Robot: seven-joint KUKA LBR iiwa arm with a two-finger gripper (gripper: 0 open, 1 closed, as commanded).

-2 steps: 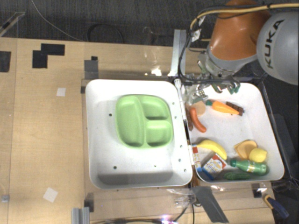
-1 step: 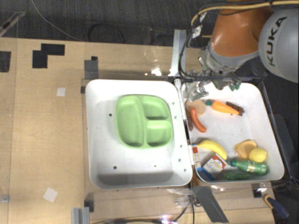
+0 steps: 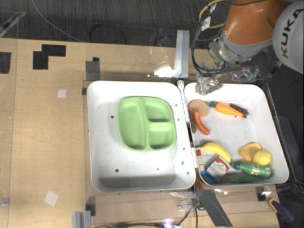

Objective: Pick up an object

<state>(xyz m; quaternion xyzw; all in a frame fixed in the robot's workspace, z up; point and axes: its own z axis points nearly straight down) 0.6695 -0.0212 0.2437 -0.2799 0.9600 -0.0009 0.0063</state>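
The gripper (image 3: 207, 85) is hanging over the top left corner of the right bin (image 3: 271, 127), maybe getting ready to go down; its state I cannot tell. The carrot (image 3: 228, 109) and sausage (image 3: 200, 123) are lying just below it.

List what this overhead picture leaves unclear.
- Two-finger gripper, camera view: small and blurred against the right white bin's rim; finger state unreadable.
- Small printed carton: label too small to read.
- Dark green item at the bin's near wall: partly covered by the green plastic bottle.
- Grey arm: cut off by the top edge.
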